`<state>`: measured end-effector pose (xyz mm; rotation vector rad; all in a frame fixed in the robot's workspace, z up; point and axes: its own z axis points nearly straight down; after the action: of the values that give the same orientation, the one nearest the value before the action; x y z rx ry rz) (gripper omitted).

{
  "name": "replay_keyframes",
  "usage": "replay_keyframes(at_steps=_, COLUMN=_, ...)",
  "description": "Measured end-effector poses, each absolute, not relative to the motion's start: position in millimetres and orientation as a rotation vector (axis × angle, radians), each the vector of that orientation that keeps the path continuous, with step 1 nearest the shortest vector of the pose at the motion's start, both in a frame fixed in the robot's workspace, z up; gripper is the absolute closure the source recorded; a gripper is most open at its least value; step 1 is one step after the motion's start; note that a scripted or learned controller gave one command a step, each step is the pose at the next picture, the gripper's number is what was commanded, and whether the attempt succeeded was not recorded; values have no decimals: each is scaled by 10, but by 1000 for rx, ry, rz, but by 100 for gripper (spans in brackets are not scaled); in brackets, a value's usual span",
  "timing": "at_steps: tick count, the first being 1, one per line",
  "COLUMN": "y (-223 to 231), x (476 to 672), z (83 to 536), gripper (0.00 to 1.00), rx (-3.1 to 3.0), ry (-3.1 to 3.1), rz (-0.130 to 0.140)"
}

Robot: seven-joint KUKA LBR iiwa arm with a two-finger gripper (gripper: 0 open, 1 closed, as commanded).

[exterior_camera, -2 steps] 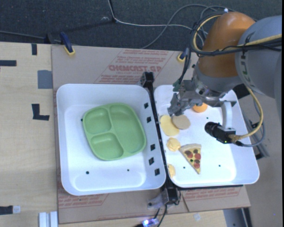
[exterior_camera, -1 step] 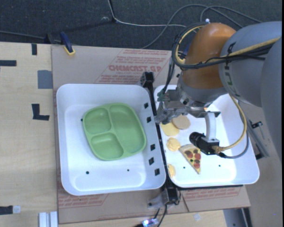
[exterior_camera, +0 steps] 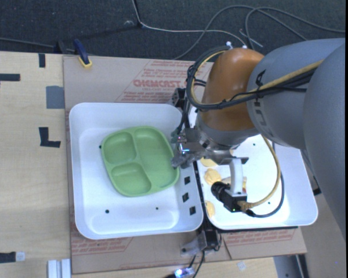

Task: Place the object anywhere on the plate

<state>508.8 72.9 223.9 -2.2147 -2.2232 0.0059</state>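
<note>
The grey arm (exterior_camera: 313, 91) is reaching in from the right, its orange band (exterior_camera: 232, 88) bulging above the wrist. The wrist is pointing steeply down over the wall between the two white bins (exterior_camera: 188, 181), and the claw (exterior_camera: 182, 152) is hanging just beside that wall, largely hidden under the wrist.
</note>
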Motion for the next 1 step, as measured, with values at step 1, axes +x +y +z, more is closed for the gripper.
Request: replay_keyframes(at_steps=1, y=1248, x=4855, z=2335, gripper=100, rx=-2211, ry=-2227, rz=2)
